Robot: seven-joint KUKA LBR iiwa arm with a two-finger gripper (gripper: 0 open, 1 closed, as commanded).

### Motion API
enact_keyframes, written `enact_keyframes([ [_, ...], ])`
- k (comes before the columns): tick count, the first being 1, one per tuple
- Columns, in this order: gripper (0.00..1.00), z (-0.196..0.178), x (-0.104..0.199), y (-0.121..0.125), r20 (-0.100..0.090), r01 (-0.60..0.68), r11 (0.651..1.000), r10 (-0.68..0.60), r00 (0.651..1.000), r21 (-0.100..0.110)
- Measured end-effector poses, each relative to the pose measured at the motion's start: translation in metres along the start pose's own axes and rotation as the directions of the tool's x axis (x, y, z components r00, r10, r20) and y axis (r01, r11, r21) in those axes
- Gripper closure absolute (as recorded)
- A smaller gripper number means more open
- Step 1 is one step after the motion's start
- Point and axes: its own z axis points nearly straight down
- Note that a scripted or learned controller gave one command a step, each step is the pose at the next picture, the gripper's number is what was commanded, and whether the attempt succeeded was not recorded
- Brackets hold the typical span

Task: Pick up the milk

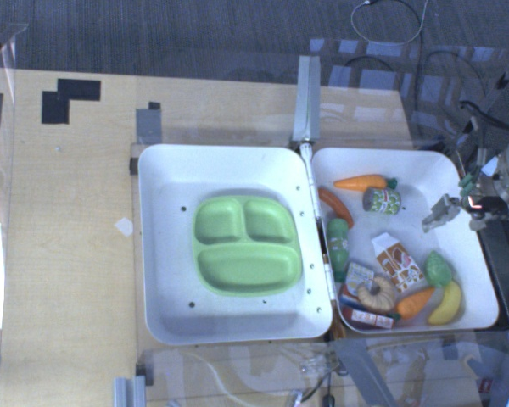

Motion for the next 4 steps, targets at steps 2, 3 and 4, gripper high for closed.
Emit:
enact_keyframes([
  [2,0.00,0.152,0.021,0.005,0.004,0.462,0.887,-0.462,0.887,-0.008],
  [3,0.00,0.131,-0.031,-0.029,0.003,0.509,0.860,-0.509,0.860,-0.004],
  [4,0.00,0.139,0.027,-0.006,0.001,0.443,0.896,-0.443,0.896,-0.002],
])
